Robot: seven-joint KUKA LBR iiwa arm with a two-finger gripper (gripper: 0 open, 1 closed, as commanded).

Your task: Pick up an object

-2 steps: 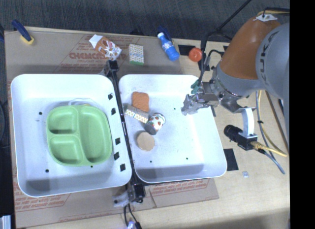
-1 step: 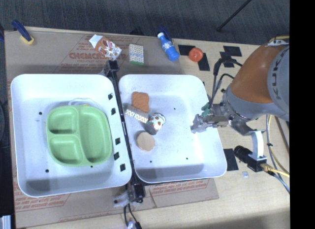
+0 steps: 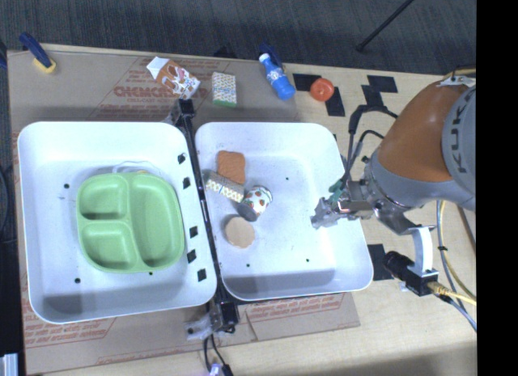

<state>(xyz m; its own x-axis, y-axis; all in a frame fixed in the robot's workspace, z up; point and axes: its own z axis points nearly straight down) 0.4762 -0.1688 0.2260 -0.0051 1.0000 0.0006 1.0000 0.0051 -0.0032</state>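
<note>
1. Toys are lying in a bunch by the left wall of the right bin (image 3: 324, 136): an orange cracker (image 3: 231, 164), a spotted ball (image 3: 258, 199), a tan cookie (image 3: 239, 232) and a shiny wrapper (image 3: 222, 188).
2. Gripper (image 3: 324, 214) is hanging near the bin's right edge, well apart from them. I cannot tell its state.
3. A green plate (image 3: 129, 221) is sitting in the left bin (image 3: 40, 148).
4. A blue bottle (image 3: 277, 76) is lying on the bench beyond the bins.
5. Nothing seems to be blocking the way.
</note>
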